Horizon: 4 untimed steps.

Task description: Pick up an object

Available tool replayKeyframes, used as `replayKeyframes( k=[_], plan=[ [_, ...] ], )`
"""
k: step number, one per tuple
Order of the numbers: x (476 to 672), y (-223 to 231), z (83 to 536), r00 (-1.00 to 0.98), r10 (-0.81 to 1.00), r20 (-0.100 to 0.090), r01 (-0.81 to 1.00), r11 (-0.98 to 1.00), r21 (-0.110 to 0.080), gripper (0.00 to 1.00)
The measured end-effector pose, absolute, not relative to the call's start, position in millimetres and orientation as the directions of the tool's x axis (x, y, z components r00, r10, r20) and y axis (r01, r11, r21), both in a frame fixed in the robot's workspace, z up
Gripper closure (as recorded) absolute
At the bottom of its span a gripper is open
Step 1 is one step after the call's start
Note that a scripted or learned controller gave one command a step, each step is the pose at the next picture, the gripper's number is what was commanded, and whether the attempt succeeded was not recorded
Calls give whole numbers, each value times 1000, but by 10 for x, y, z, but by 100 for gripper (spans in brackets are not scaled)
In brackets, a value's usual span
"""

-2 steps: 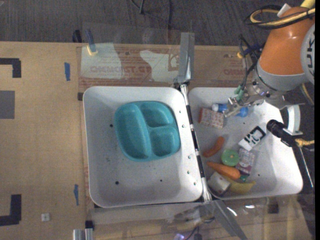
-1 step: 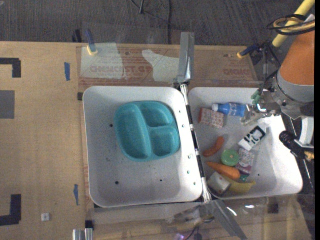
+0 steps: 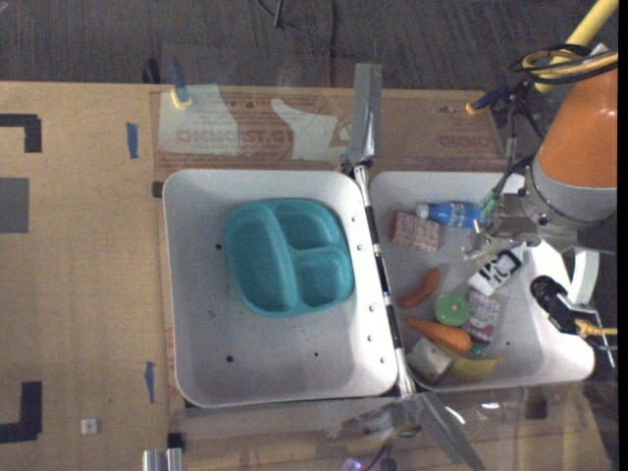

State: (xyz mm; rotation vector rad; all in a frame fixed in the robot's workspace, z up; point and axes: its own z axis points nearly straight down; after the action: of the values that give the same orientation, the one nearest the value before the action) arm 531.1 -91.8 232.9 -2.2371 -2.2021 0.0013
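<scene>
A tan cardboard-covered bench top [image 3: 78, 283] fills the left and near side. Beyond its far edge lies dark grey carpet floor [image 3: 118, 13], crossed by black cables [image 3: 294, 3].

Both bins white: left bin [image 3: 196, 361], right bin [image 3: 559, 356]. Teal divided plate [image 3: 287, 255] in left one. In right: blue-and-white bottle [image 3: 448, 213], small pack w/ red-and-white check pattern [image 3: 415, 232], reddish-orange sausage [image 3: 420, 288], orange carrot [image 3: 442, 335], green round lid [image 3: 452, 309], yellow piece [image 3: 475, 366], white-black carton [image 3: 497, 270], poss. printed, too blurred. Arm [image 3: 579, 145] grey w/ orange band.
</scene>
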Motion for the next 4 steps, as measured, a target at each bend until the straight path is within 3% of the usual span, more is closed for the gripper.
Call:
replayKeyframes(
  k=[1,2,3,4],
  plan=[
    [5205,-1470,1053,-9,1000,-2,1000,9,15,100],
    [4951,-913,2296,143,990,0,990,-143,0,100],
    [5102,-814,2538,191,982,-1,982,-191,2,100],
    [5609,-740,2637,538,843,-1,843,-538,0,100]
  ],
)
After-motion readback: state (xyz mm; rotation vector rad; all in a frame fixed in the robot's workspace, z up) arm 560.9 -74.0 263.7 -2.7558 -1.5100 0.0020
